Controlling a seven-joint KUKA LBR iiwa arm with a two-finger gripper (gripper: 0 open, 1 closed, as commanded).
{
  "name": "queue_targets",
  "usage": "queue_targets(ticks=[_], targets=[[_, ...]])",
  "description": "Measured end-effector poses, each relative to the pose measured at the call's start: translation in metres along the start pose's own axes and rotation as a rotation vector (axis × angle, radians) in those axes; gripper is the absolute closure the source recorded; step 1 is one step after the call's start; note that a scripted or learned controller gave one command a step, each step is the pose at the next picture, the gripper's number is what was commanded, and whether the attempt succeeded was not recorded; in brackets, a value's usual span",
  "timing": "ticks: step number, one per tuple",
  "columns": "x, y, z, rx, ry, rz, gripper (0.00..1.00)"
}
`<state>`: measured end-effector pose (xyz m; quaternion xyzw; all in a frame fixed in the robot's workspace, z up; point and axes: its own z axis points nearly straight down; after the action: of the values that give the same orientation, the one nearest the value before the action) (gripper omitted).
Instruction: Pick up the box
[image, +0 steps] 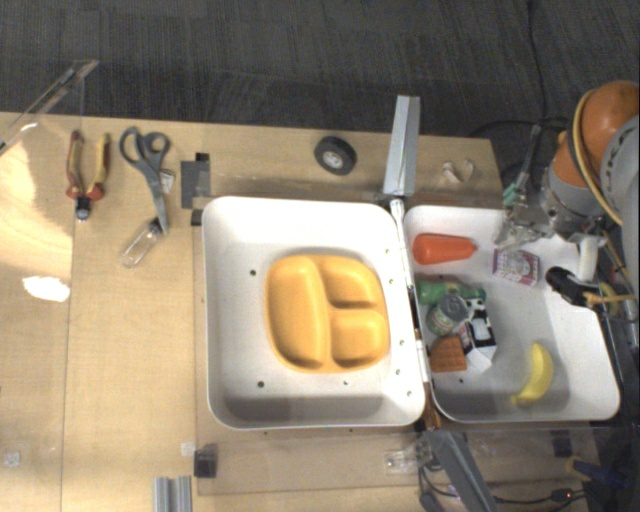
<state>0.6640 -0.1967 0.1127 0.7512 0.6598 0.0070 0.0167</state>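
Looking down on the desk (120, 400), we count two white bins side by side. The left bin (230, 300) holds one yellow divided tray (328, 310). The right bin (590, 380) holds the loose things: one orange carrot-shaped piece (444, 248) at the top left, one green item (437, 292) below it, one can (447, 313), one brown block (449, 353), one black-and-white carton (481, 335), one banana (537, 373) near the bottom right, and one small pale box (516, 266) with a purple print.

The box lies flat in the upper part of the right bin, right of the carrot piece and above the carton. The pincer (520, 225) sits just above it in the picture, at the bin's top edge, the arm (610, 140) reaching in from the right with its orange band showing. The pincer's tip looks very near the box's upper edge, but we cannot tell whether they touch, nor how far apart the fingers stand; metal parts blur together there. Nothing shows clamped between them.

On the bare desk left of the bins we count one pair of red-handled pliers (84, 172), one pair of scissors (150, 165), and one clear tube (140, 243). One roll of black tape (335, 154) lies above the left bin, next to one grey metal bar (402, 145).
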Motion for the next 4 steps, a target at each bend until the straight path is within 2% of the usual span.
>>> queue_targets(ticks=[1,2,3,4], targets=[[0.0,0.0,0.0,0.0,0.0,0.0,0.0],[-0.002,-0.009,0.012,0.001,0.007,0.043,0.0],[-0.003,-0.007,-0.001,-0.006,0.002,0.038,1.0],[-0.003,-0.007,-0.001,-0.006,0.002,0.038,0.0]])
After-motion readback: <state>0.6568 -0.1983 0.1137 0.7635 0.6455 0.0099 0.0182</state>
